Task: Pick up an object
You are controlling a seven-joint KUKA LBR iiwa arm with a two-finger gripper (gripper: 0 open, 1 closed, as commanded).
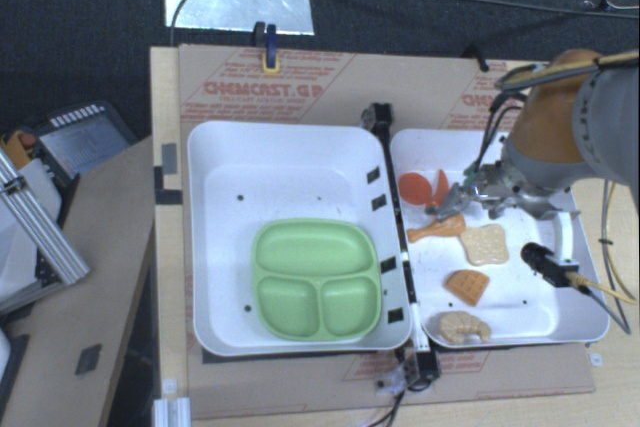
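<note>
Nearest you sits the bread roll (458,326); the gripper (452,202), at one o'clock, nears the orange carrot (437,231)—its spread you cannot tell; descend next.

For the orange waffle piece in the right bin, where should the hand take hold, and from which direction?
Probably from straight above, closing across the orange waffle piece's two opposite flat edges. It lies flat on the right bin floor, apart from the toast slice and the beige pastry, so there is room on every side.

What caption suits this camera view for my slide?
KUKA arm's gripper low over toy foods in the right bin; green divided plate in the left bin.
</note>
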